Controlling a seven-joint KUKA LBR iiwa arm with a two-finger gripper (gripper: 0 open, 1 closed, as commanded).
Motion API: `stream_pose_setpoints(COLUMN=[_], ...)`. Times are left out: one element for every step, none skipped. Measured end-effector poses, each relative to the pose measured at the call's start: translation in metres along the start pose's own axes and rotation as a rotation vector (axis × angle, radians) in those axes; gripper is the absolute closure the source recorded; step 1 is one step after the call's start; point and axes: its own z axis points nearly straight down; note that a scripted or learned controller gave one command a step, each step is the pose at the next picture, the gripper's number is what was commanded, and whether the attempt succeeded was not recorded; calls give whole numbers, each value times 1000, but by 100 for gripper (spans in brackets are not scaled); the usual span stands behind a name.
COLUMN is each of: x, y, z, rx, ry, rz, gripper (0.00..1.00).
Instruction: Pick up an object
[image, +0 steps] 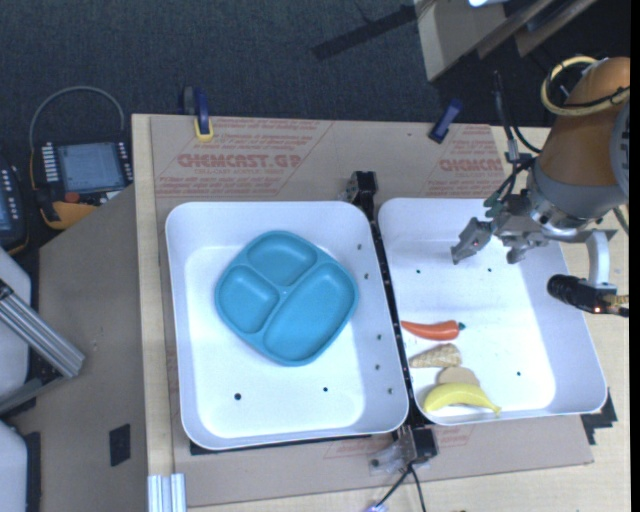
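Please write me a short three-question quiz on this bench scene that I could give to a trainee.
1. True or false: the blue divided plate lies in the same bin as the banana.
2. Which item lies nearest the gripper? A) banana B) red chili pepper C) blue divided plate
3. Fill in: the gripper's fingers are spread and hold ____.

Key
1. False: the plate is in the left bin, the banana in the right bin.
2. B: the pepper is the topmost of the food items stacked along the right bin's left side.
3. Nothing: it hovers over bare bin floor, open.
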Motion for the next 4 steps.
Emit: stream_pose_setpoints(x=[0, 1, -4, -4], y=[3, 0, -7, -7], z=[-9, 33, 89, 95], rx=[-15, -11, -11, -11], ry=[-2, -1, -1, 0], rz=[-3, -2, -2, -2], gripper=[0, 0, 0, 0])
